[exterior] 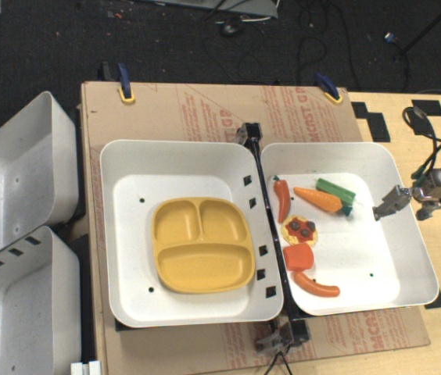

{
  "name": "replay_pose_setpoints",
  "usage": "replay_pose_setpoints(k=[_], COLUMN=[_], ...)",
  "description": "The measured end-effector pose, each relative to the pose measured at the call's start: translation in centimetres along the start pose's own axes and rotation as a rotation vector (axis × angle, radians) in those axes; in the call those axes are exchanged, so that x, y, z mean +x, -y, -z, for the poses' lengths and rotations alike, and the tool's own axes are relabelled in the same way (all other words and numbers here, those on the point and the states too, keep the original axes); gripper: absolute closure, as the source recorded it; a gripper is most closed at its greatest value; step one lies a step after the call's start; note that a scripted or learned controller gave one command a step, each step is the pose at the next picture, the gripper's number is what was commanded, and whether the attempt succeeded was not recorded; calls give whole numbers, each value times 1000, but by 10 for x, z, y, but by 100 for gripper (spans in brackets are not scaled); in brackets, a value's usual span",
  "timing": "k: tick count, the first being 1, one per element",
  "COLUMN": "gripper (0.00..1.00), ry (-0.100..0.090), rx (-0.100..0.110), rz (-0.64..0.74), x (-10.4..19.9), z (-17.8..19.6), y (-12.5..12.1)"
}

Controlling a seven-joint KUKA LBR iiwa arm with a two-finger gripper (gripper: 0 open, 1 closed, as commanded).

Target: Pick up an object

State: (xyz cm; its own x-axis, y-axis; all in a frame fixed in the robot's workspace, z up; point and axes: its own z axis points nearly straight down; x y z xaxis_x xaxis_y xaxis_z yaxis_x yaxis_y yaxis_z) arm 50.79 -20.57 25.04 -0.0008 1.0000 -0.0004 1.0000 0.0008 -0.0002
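Note:
The right bin [385, 283] holds several toy foods along its left side: a red chili [282, 200], an orange carrot [319, 200], a green block [336, 190], a small round pizza piece [299, 229], a red block [299, 256] and a red sausage [315, 287]. My gripper [406, 207] hangs over the bin's right rim, well to the right of the food. Its fingers are spread open with nothing between them. The nearest item, the green block, lies roughly a hand's width to the gripper's left.
A yellow divided plate [202, 244] lies in the left bin [127, 287]. A black divider [266, 209] runs between the bins. Two spare white bins [17, 209] stand off the bench at the left. Cables hang by the arm at the right.

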Motion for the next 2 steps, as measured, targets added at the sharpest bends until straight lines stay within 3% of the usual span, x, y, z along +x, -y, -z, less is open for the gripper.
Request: replay_pose_setpoints(k=[2], gripper=[0], ry=[-3], rx=[5], rz=[-1], x=[13], z=[-117], y=[-2])
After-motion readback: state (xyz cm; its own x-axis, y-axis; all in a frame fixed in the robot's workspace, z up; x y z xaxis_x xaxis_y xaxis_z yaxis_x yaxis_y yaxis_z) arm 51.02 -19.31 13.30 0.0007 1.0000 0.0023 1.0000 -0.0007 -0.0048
